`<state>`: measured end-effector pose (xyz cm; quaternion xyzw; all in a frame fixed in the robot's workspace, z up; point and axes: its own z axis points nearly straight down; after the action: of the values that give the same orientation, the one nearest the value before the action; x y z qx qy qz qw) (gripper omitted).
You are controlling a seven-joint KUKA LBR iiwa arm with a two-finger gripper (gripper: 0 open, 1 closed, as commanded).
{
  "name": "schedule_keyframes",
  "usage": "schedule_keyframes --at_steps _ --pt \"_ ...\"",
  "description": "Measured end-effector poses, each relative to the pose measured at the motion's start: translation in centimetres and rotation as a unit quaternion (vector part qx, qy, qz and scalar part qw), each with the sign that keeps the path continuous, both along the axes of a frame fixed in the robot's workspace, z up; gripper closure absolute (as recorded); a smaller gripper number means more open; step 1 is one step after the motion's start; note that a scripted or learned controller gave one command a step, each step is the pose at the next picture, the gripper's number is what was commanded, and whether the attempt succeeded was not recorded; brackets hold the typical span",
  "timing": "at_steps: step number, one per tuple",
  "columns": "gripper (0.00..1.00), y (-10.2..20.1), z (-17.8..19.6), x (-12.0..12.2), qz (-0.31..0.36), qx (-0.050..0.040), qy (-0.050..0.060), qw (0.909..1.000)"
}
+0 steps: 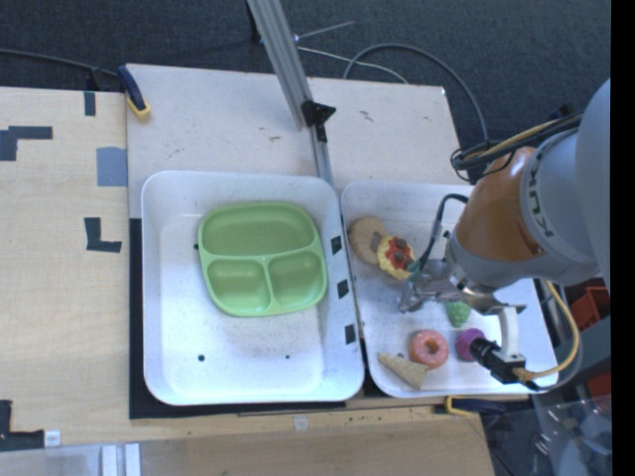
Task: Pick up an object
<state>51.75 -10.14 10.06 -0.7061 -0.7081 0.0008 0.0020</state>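
The counter (pixel 60 266) has a light wooden top on the left, with some dark and grey tape marks on it. A pale board (pixel 218 117) lies on it under the far part of the bins. Two shallow white bins stand directly on the counter, side by side and touching. The left bin (pixel 164 365) is the bigger one, and the right bin (pixel 372 286) stands just beside it. A small blue and yellow clamp (pixel 134 92) sits at the far left corner of the board.
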Motion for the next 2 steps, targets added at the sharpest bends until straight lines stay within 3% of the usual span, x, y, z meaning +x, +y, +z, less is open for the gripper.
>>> schedule_keyframes --at_steps 2 --pt "1.00 -1.5 10.3 -0.6 -0.001 -0.0013 -0.003 1.0000"
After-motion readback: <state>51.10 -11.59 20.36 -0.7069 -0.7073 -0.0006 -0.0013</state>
